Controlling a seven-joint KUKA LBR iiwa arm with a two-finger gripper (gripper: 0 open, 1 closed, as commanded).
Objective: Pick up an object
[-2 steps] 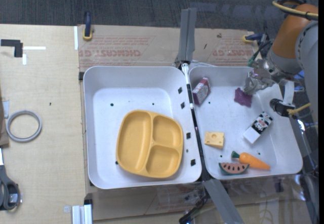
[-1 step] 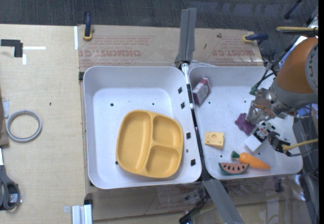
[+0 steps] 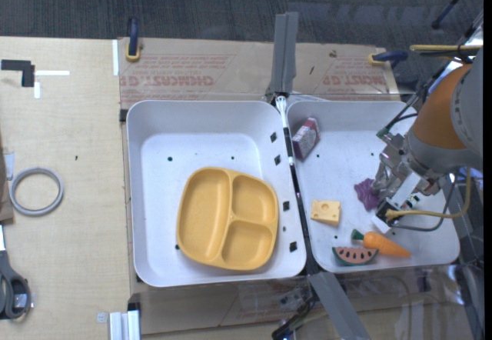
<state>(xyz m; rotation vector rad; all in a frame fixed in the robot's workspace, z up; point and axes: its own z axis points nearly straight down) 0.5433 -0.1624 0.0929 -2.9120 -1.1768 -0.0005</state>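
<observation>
On my feed the only writing sits on the brown cardboard [image 3: 254, 69] behind the bins, printed red and reversed from this angle, so I can't read it with confidence. The small maroon carton [image 3: 305, 137] in the right bin [image 3: 338, 111] has a pale label too small to make out.

The arm [image 3: 450, 111] reaches in from the right, orange band above the wrist, bent down into the right bin. Its gripper [image 3: 387, 191] hangs right at a crumpled purple object [image 3: 366, 192] near the bin's right side (touching or just above, I can't say). Whether the fingers are spread or closed I cannot tell.

In front lie a holed yellow cheese wedge [image 3: 325, 211], a watermelon slice [image 3: 355, 255] and an orange carrot [image 3: 386, 245], all smooth toy plastic. The left bin [image 3: 154, 138] holds a glossy yellow three-compartment plate [image 3: 227, 218].
</observation>
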